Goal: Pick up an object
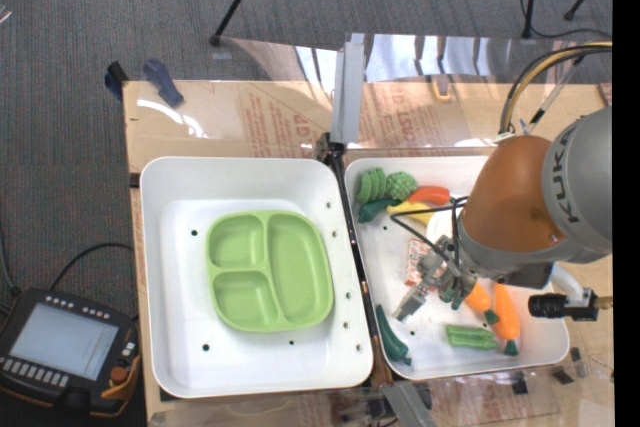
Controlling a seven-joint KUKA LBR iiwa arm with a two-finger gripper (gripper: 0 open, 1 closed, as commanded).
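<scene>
Cucumber [393, 336] lies at the right bin's [560, 345] near edge, green bean [472, 337] and carrots [503, 310] beside it. My gripper [421, 296] hangs low over that bin's bare floor; I read the jaws as released, nothing between them. Pick not yet made. Farther back, corn and pepper [430, 196] untouched; left bin holds green tray [269, 270].

My brown bench [240, 115] across the frame's middle, two white bins on it, left bin [165, 215], right bin [540, 350], blue object [162, 82] at upper left corner
</scene>
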